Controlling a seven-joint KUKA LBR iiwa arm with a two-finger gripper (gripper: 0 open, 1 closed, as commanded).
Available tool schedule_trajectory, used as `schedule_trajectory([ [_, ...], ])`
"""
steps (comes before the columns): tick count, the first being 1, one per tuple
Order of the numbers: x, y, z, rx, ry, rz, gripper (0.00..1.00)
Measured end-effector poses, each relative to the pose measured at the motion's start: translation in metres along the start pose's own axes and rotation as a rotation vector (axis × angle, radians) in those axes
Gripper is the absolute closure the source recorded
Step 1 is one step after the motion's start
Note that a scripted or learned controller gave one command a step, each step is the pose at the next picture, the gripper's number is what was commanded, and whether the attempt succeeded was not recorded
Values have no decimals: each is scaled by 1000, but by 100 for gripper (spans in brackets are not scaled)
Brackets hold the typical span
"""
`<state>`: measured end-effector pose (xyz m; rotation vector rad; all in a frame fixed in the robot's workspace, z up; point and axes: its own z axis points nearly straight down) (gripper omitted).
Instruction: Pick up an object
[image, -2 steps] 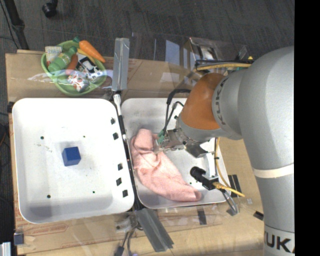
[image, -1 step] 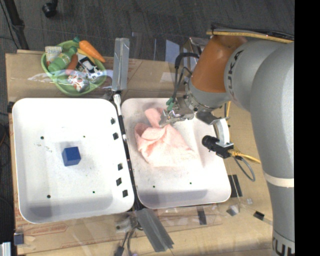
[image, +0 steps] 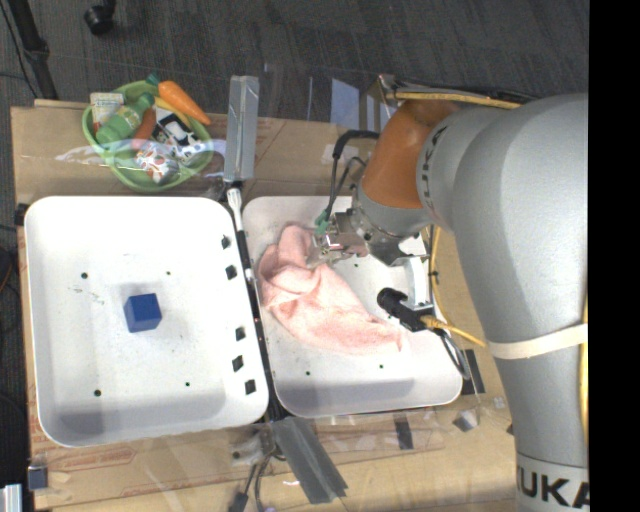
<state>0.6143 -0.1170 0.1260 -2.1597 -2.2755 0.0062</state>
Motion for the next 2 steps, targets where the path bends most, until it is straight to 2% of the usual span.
schedule_trajectory([
  [1, 32, 6, -66, -4, 0, -95, 100],
  [2, 45, 19, -67, -5, -1, 10, 100],
])
